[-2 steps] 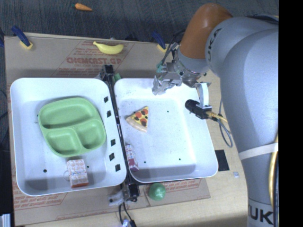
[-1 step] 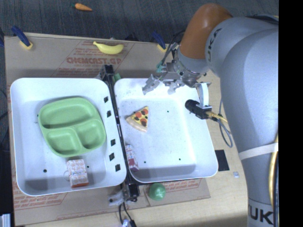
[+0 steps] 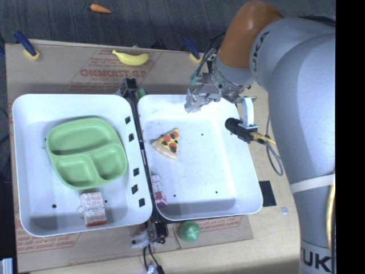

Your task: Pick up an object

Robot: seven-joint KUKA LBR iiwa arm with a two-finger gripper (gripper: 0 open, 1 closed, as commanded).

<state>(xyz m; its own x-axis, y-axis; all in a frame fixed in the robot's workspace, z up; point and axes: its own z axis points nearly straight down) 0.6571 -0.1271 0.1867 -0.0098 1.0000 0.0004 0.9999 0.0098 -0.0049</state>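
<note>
We see the gripper (image 3: 197,100) poised over the far edge of the right bin (image 3: 242,178), close to that bin's upper left corner. Nothing lies between its fingertips, and from this slant we cannot tell how wide the jaws stand, so we leave that open.

The nearest candidate for the pick is the toy pizza slice (image 3: 167,142), lying flat on the right bin's floor. It sits toward the camera and a little left of the gripper, near but clearly apart from it. We read its long axis as running on a diagonal, the point aimed toward the left and the broad crust end toward the gripper's side, though the shape is small and we hold that loosely.

A small red and white packet (image 3: 157,191) rests against the divider (image 3: 138,147) lower down, farther from the gripper. The left bin (image 3: 28,153) holds a green divided tray (image 3: 85,151) and a little carton (image 3: 92,207), both well apart from the arm.

So we judge the coming move as a short shift toward the camera and slightly left, followed by a descent.
</note>
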